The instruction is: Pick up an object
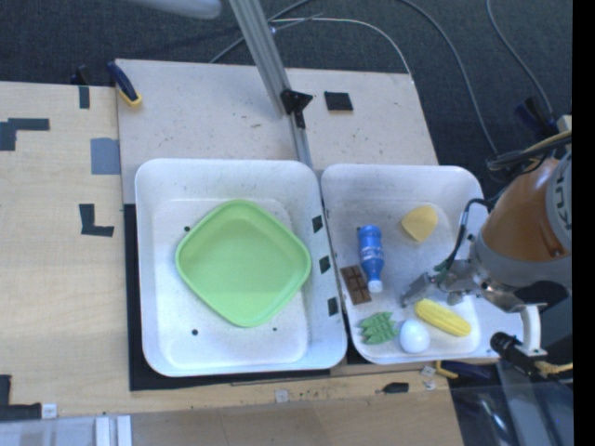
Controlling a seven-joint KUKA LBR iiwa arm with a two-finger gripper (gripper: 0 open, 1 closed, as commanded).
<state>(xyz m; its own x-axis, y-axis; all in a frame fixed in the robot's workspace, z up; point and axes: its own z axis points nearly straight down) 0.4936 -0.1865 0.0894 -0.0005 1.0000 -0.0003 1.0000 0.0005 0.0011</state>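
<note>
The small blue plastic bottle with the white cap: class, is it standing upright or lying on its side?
Lying on its side. The small blue plastic bottle shows its full length on the right white bin's floor.

Open floor at right bin's (390, 177) upper middle. Crowded lower right: bottle (371, 254), corn (443, 319), egg (415, 336), leaf (377, 327).
</note>
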